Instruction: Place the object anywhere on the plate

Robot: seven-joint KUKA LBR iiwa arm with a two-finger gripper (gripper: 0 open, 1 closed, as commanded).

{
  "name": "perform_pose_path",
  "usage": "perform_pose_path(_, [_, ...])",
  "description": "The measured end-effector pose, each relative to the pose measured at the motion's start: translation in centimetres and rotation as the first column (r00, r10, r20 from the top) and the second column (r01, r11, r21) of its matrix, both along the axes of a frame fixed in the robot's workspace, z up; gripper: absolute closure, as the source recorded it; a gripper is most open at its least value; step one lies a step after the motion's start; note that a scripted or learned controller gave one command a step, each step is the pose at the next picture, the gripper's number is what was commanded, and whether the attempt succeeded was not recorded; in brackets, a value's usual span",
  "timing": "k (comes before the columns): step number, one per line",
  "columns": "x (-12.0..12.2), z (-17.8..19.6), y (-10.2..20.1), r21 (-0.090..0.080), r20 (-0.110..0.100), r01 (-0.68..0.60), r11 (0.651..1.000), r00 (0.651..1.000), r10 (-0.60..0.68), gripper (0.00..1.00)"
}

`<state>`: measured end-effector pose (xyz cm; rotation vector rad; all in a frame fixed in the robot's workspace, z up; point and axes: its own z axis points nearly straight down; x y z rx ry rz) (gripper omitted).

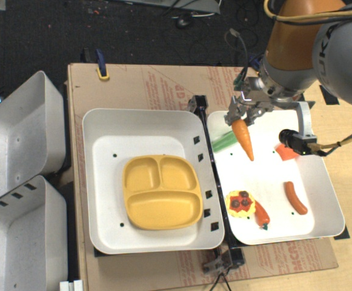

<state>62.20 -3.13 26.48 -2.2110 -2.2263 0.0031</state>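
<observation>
An orange carrot [243, 137] hangs point-down over the left part of the right bin [321, 180], its thick top caught between the fingers of my gripper [241, 117]. The gripper is shut on the carrot, at the end of the grey arm with the orange band. A yellow divided plate [162, 191] lies in the middle of the left bin [103, 162], well to the left of and below the carrot.
In the right bin lie a green piece [224, 142], a red-orange block [286, 153], a sausage [295, 197], a yellow pizza slice [240, 204] and a small red pepper [262, 214]. A black divider [207, 162] with clips runs between the bins.
</observation>
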Motion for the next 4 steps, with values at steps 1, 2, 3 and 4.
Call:
perform_pose_path(1, [-1.8, -1.0, 4.0, 0.0, 0.0, 0.0, 1.0, 1.0, 0.0, 1.0])
perform_pose_path(2, [-4.7, -1.8, 7.7, 0.0, -0.001, 0.0, 1.0, 1.0, 0.0, 1.0])
perform_pose_path(3, [-6.9, -1.2, 12.6, 0.001, 0.001, -0.002, 1.0, 1.0, 0.002, 1.0])
perform_pose_path(4, [-6.8, -1.2, 12.3, -0.002, 0.002, 0.005, 1.0, 1.0, -0.005, 0.0])
